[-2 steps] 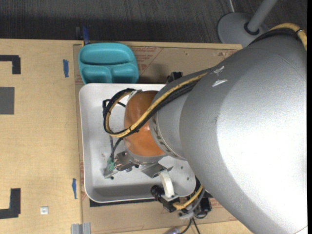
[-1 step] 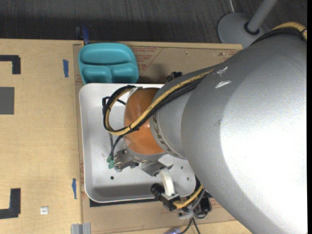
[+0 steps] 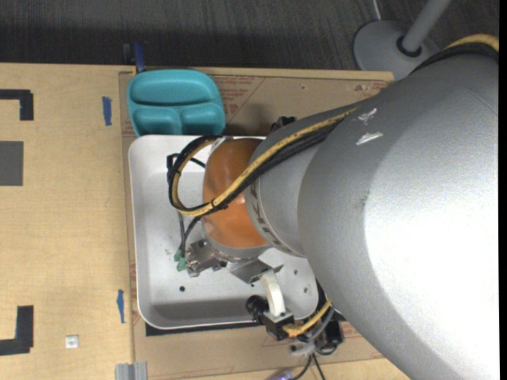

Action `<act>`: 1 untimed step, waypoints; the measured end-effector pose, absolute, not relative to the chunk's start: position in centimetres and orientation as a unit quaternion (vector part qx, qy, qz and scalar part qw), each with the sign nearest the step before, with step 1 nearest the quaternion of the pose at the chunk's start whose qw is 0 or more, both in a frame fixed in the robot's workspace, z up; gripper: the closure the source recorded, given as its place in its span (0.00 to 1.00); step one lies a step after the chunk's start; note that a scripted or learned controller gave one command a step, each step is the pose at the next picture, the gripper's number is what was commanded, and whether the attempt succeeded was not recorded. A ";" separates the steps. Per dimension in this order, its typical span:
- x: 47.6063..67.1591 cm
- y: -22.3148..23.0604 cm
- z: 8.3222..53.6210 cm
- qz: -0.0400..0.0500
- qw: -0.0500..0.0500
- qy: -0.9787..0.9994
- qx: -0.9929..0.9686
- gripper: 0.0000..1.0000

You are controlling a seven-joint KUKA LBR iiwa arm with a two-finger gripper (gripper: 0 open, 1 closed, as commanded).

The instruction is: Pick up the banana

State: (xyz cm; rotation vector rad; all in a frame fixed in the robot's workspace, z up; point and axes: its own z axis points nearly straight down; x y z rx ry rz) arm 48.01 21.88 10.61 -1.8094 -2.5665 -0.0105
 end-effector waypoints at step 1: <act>48.0 21.9 11.6 -0.004 0.000 -0.817 -0.577 1.00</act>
